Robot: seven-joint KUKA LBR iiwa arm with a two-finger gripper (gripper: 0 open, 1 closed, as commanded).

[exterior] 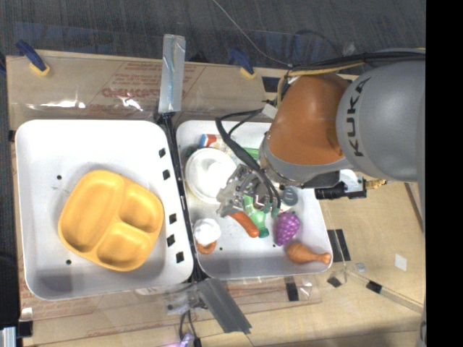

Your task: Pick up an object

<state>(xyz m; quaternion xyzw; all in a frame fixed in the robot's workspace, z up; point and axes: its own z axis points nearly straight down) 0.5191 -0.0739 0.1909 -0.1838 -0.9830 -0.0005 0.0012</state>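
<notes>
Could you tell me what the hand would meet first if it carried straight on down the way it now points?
Probably the orange carrot beside the green toy: the hand points down right over them, though depth is hard to judge here.

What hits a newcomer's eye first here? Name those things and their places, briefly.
The yellow tray stands out, lying alone in the left bin. Next, the arm with its orange band looms over the right bin, gripper down among the clutter. Below it lie purple grapes, a drumstick and a carrot.
</notes>
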